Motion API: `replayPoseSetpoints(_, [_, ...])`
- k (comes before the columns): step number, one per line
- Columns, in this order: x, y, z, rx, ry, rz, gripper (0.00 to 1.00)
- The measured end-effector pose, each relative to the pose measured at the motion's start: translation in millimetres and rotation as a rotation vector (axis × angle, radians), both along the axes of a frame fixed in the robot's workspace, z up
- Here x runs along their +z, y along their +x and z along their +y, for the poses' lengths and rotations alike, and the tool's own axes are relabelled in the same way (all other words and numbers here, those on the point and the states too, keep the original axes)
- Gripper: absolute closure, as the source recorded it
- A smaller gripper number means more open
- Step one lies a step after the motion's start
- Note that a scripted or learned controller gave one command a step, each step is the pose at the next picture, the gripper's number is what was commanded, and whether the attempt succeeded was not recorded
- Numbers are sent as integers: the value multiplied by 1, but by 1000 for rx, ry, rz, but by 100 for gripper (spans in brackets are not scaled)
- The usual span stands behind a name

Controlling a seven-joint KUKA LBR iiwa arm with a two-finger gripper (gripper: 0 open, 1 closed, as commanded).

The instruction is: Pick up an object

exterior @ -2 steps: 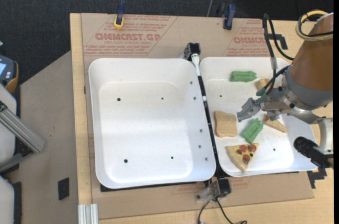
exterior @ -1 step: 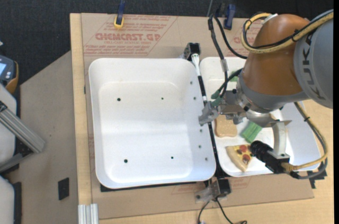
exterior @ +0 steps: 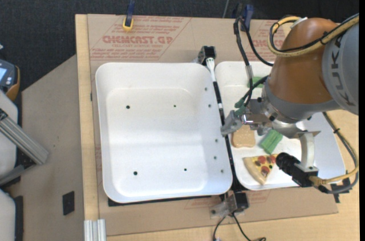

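The gripper point(exterior: 238, 122) hangs low by the right bin's point(exterior: 333, 163) left edge, its fingers clamped on nothing I can see. Just below them lies a tan bread piece point(exterior: 244, 138). A green block point(exterior: 271, 141) and pizza slice point(exterior: 259, 166) crowd nearby. The left bin point(exterior: 114, 131) has open room.

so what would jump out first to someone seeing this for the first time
The big orange-banded arm dominates the right side, bent down over the right bin. Below it sit a toy pizza slice, a tan bread-like piece and a green block, clustered near the bin's left wall. The claw hangs just above the bread-like piece, while the left bin spreads wide and white beside it.
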State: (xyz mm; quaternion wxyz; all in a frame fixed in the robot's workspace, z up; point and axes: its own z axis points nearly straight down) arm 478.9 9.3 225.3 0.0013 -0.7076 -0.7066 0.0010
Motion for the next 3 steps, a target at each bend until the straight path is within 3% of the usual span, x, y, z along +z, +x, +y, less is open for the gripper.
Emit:
replayPoseSetpoints(1, [11,1,1,1,0,-4,100])
replayPoseSetpoints(2, [-9,107,29,6,-1,-11,100])
replayPoseSetpoints(3, [-43,108,34,3,0,3,100])
